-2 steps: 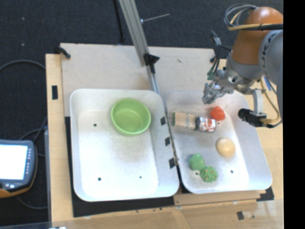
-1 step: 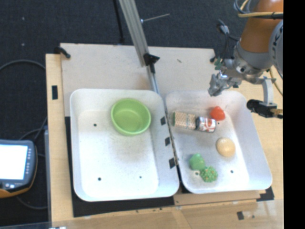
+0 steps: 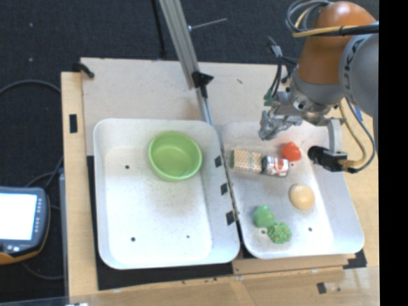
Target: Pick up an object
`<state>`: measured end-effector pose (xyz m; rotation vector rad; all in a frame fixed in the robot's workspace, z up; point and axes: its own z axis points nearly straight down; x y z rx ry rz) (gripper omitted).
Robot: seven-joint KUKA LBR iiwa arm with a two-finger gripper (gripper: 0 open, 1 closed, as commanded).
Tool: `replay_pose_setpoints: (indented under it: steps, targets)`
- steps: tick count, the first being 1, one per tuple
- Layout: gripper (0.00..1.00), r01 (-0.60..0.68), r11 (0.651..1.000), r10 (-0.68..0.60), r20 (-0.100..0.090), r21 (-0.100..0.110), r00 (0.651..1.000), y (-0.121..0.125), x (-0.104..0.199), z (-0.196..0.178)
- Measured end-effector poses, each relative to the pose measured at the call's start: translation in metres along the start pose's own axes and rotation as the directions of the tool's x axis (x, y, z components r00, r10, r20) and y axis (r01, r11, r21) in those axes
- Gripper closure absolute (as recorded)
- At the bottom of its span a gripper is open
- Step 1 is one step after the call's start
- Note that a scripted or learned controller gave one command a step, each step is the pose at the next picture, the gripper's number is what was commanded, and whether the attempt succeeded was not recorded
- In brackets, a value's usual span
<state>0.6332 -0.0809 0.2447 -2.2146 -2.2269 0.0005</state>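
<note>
Five items (image 3: 258, 162) fill one bin (image 3: 335, 234); one bowl (image 3: 174, 155) the other.

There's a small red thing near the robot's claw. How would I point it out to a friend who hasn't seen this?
Look at the right-hand bin of the two white ones, at its far end where the gripper hangs. Just below and right of the gripper lies the small red object, next to the right end of a patterned packet. It is the one bright red piece; its neighbours are green or pale yellow.

Bowl (image 3: 175, 156) in left bin (image 3: 115, 234); packet (image 3: 258, 162), ball (image 3: 291, 151), egg (image 3: 302, 197) in right bin (image 3: 338, 222).
</note>
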Motion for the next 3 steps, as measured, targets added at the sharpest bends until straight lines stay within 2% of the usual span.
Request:
replay_pose_setpoints:
  steps: [3]
  targets:
    - [1.00,0.002,1.000,-0.002,-0.002,-0.001,1.000,-0.064,0.143,-0.022]
